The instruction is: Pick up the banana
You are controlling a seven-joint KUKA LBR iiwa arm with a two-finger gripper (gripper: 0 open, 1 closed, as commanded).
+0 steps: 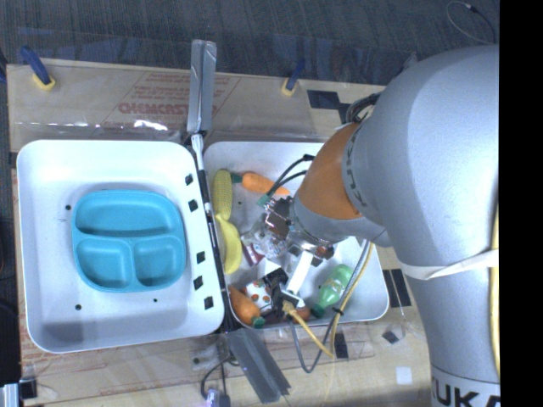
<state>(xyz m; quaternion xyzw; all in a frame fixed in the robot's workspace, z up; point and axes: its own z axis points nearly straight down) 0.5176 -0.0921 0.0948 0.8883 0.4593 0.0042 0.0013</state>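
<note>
— Where's the banana?
— In the camera view, just beside my gripper, on its left, along the near wall of the right bin. It's yellow, smooth and gently curved, lying lengthwise.
— Gripping it?
— I can't tell whether my gripper is open or closed.
</note>
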